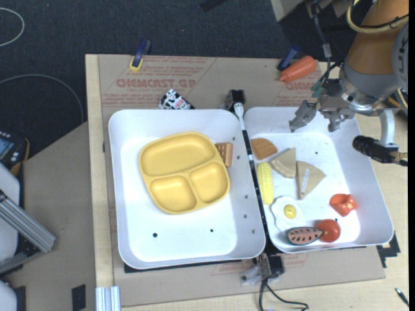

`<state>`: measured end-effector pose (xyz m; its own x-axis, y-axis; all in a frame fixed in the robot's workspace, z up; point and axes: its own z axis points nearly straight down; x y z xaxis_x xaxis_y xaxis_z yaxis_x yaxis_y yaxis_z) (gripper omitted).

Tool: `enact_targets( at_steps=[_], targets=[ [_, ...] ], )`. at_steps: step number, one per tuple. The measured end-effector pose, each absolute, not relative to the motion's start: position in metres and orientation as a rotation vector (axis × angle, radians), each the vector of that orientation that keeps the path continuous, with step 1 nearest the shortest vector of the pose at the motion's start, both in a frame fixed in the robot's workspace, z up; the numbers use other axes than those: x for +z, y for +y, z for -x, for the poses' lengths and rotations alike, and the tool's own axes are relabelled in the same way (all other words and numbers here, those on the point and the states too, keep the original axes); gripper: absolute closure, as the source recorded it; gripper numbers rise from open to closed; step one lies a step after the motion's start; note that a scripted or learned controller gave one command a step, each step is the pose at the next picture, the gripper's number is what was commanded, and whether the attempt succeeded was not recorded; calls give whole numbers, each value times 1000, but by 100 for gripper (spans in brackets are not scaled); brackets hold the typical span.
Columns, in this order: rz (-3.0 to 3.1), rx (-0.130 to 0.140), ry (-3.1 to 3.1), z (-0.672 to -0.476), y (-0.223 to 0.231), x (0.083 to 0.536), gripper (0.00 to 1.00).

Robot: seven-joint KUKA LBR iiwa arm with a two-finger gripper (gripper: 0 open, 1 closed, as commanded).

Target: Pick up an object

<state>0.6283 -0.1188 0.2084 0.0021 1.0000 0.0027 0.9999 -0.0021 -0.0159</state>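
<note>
gripper (319,117) splayed, holding nothing, I think | arm cut off at right edge | corn cob (264,183) long axis near-to-far in right bin (373,193)

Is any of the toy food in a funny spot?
Yes. A waffle piece is wedged beside the yellow plate in the left bin, not on it. The rest of the food lies in the right bin.

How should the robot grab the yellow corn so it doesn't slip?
Grab the corn across its middle, coming straight down from above. It lies flat along the right bin's left wall, long and narrow, so the hand probably should close across its short width. The wall and the fried egg crowd it, so the middle likely leaves most room.
</note>
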Motion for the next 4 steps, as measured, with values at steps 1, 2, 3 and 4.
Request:
enact_targets(
  at_steps=[1,2,3,4],
  targets=[
    [2220,0,-2221,-631,-119,217,0],
    [2216,5,-2220,-640,-115,168,0],
    [2216,7,-2217,-641,-116,104,0],
    [2220,-6,-2222,-644,-115,90,0]
  ],
)
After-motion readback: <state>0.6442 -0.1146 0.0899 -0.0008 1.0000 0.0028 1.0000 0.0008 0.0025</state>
